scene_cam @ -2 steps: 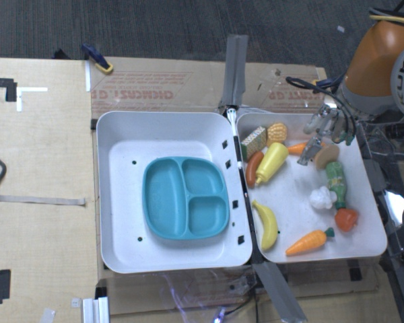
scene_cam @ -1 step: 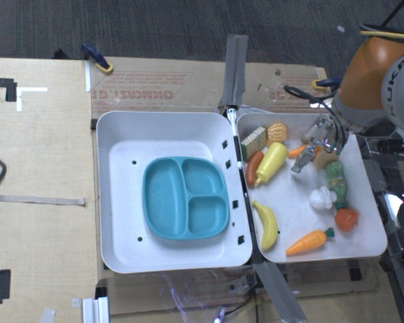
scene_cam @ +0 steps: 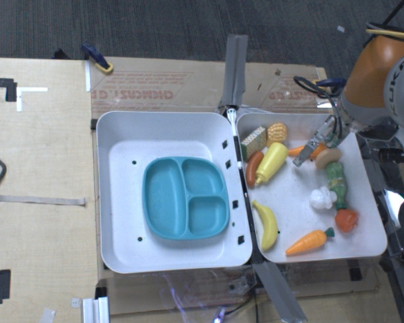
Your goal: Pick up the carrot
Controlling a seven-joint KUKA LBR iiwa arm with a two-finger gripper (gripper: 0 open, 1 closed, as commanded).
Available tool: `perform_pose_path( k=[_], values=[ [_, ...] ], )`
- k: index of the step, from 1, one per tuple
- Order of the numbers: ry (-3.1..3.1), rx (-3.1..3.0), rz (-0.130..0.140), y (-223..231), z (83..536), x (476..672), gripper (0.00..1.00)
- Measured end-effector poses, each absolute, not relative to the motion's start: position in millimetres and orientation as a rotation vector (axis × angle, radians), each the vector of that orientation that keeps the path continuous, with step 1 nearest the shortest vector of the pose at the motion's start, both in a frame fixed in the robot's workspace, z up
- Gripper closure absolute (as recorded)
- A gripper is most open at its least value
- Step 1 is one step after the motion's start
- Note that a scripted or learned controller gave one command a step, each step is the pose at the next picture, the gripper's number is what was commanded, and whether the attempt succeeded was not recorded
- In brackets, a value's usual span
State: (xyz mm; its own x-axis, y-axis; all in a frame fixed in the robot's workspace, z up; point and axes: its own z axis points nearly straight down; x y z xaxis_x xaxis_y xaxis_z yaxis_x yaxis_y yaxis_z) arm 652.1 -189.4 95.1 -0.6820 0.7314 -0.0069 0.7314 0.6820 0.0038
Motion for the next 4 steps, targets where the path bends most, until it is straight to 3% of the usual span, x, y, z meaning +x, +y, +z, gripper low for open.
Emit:
perform_pose_path(
  k=[1,2,3,4],
  values=[
    [2.777,1.464,-0.004,-151,93,654.9,0.0],
    [2.775,1.457,-0.004,-151,104,656.4,1.0],
    [2.775,1.457,-0.004,-151,104,656.4,0.0],
    [2.449,1.965,-0.001,-181,93,642.7,0.0]
  ],
)
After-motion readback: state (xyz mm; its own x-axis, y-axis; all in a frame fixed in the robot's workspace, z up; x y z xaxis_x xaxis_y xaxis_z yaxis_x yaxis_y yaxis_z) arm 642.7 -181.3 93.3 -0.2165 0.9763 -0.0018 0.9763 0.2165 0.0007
